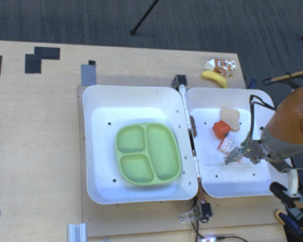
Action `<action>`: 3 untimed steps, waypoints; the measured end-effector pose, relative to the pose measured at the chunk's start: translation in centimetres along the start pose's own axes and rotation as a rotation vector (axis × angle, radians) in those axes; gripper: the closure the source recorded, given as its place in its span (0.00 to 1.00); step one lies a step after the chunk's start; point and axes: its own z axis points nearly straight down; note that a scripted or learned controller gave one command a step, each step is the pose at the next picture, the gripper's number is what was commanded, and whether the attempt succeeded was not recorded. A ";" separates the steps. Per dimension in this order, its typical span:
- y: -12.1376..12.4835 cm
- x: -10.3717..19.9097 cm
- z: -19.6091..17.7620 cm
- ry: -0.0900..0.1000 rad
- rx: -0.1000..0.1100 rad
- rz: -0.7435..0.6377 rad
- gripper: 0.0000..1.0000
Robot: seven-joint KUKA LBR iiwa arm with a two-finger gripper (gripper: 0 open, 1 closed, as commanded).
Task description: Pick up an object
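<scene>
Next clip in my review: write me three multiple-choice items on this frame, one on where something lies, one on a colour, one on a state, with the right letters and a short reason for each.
1. Where is the divided plate?
A. In the left bin
B. In the right bin
C. On the bench outside both bins

2. What colour is the roundish thing beside the tan bread-like piece?
A. Blue
B. Red-orange
C. Black

3. Where does the banana lie?
A. Between the gripper's fingers
B. On the plate
C. On the bench beyond the right bin

Answers:
1. A, the green plate sits on the floor of the left bin.
2. B, it shows red-orange against the white right bin.
3. C, it rests outside the bin's far rim, well away from the gripper.
</scene>
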 end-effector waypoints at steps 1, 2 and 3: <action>0.2 0.0 -1.1 0.000 -0.003 -0.002 1.00; 0.2 0.0 -1.0 0.000 -0.003 -0.002 0.00; 0.3 0.1 -2.1 0.000 -0.007 -0.003 1.00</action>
